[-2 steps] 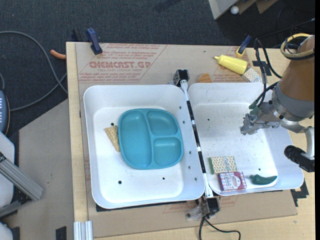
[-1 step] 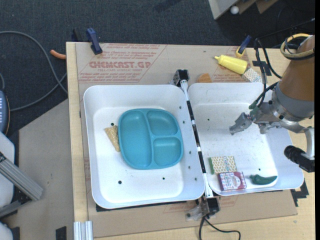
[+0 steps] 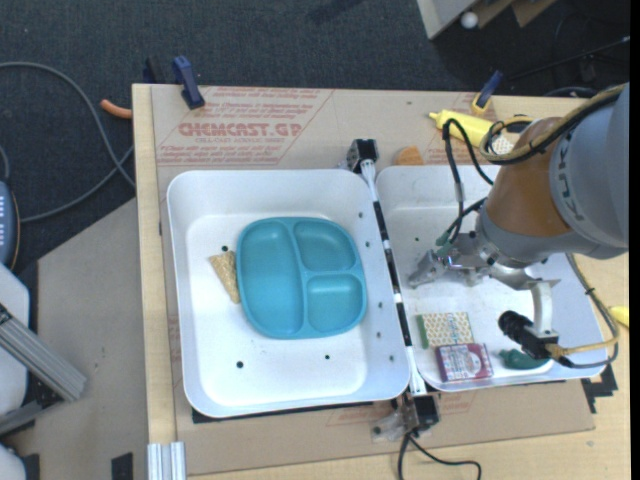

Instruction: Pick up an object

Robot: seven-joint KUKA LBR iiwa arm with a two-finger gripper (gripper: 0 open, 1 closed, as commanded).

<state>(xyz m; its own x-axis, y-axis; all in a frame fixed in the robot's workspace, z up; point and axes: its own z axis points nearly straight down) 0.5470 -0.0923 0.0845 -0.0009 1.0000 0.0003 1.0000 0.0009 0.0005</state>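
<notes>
The packet (image 3: 462, 361) sits nearest me, cracker (image 3: 445, 326) touching above it; my gripper (image 3: 440, 268) hangs just above the cracker, its spread unclear to me.

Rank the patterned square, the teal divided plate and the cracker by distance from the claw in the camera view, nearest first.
Measured from the claw in the right bin:
1. Patterned square, in the same bin, just below the claw in the view.
2. Teal divided plate, in the middle of the left bin.
3. Cracker, farthest, tucked at the plate's left edge.
</notes>
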